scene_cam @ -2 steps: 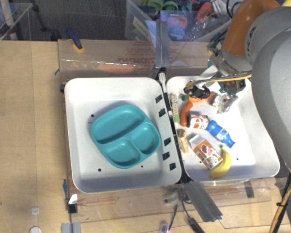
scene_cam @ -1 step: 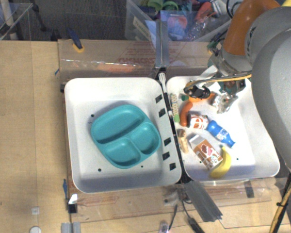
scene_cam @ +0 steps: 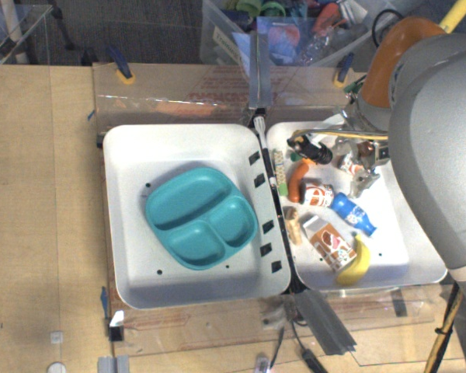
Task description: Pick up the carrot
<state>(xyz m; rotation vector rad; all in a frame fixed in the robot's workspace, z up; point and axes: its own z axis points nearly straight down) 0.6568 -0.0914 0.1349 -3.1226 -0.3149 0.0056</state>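
Note:
The carrot [scene_cam: 297,182] is a short orange piece lying near the left wall of the right bin [scene_cam: 388,264], by the divider. My gripper [scene_cam: 362,172] hangs over the back of that bin, to the right of the carrot and a little apart from it. Nothing shows between its tips. The large grey arm covers the bin's right side.
Close to the carrot lie a red and white can [scene_cam: 318,196], a blue packet [scene_cam: 352,214], a brown and white box [scene_cam: 331,244] and a yellow banana [scene_cam: 356,263]. The left bin [scene_cam: 124,208] holds a teal divided plate [scene_cam: 200,217]. A clear tub of toys [scene_cam: 295,10] stands behind.

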